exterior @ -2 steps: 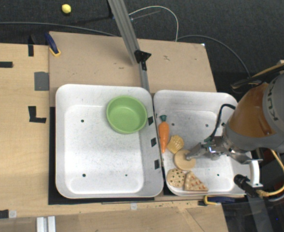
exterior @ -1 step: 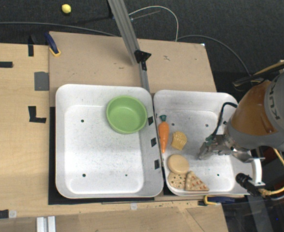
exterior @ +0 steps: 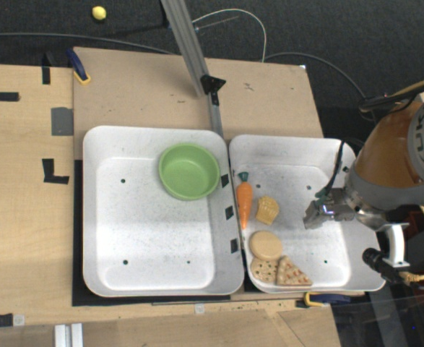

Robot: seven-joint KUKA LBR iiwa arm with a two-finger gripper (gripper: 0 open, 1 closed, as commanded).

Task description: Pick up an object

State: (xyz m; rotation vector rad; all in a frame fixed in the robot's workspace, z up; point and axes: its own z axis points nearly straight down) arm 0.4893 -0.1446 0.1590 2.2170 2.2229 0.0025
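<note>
Tool (exterior: 318,213) over right bin (exterior: 342,266), grip state unclear, carrot (exterior: 244,202) nearby, no readable writing

Toy carrot (exterior: 244,203) along right bin's (exterior: 298,150) left wall

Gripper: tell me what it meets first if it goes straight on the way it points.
Probably the bare floor of the right bin beneath the gripper; if it heads left, the yellow food piece. Depth is unclear.
</note>
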